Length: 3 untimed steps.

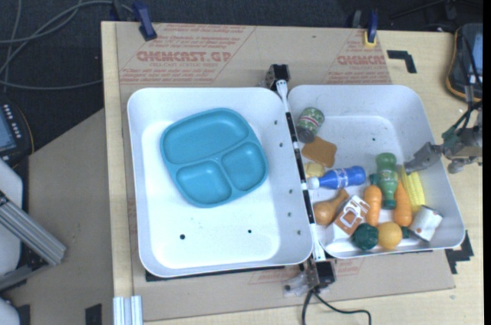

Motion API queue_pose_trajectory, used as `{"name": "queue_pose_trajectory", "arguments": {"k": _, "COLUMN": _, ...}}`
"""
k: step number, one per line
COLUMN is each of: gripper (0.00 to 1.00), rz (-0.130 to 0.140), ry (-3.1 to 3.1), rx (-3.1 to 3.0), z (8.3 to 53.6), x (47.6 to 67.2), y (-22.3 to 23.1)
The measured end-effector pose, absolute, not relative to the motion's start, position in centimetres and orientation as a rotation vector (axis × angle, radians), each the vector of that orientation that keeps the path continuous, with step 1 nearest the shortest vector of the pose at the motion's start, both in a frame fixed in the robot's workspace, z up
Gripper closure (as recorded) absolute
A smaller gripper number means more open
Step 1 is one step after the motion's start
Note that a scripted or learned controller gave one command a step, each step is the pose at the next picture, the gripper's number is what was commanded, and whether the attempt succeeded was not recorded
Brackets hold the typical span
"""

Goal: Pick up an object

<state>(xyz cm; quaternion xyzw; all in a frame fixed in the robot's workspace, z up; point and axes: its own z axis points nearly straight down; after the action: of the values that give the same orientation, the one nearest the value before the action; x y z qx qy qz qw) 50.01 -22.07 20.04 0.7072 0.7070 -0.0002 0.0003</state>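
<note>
Toy foods (368, 201) crowd the right bin's (360, 105) near corner — overlapping, hard to separate — tool (443, 151) at the rim, grip unreadable.

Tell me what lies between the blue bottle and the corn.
In the camera view, between the blue bottle and the corn lie a green bottle and a carrot.

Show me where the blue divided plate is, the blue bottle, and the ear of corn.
blue divided plate (207, 136): camera view, on its large upper compartment.
blue bottle (341, 178): camera view, on the middle of its body.
ear of corn (415, 189): camera view, on its yellow kernels.
</note>
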Motion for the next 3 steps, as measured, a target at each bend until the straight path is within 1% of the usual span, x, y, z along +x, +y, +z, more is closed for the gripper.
{"name": "queue_pose_trajectory", "arguments": {"k": 1, "gripper": 0.00, "rz": 0.015, "ry": 2.231, "rx": 2.214, "z": 8.2, "x": 55.5, "y": -18.5}}
{"name": "queue_pose_trajectory", "arguments": {"k": 2, "gripper": 1.00, "rz": 0.001, "ry": 2.223, "rx": 2.219, "z": 9.5, "x": 55.0, "y": -19.1}}
{"name": "queue_pose_trajectory", "arguments": {"k": 3, "gripper": 1.00, "rz": 0.003, "ry": 2.227, "rx": 2.219, "z": 15.1, "x": 51.6, "y": -14.9}}
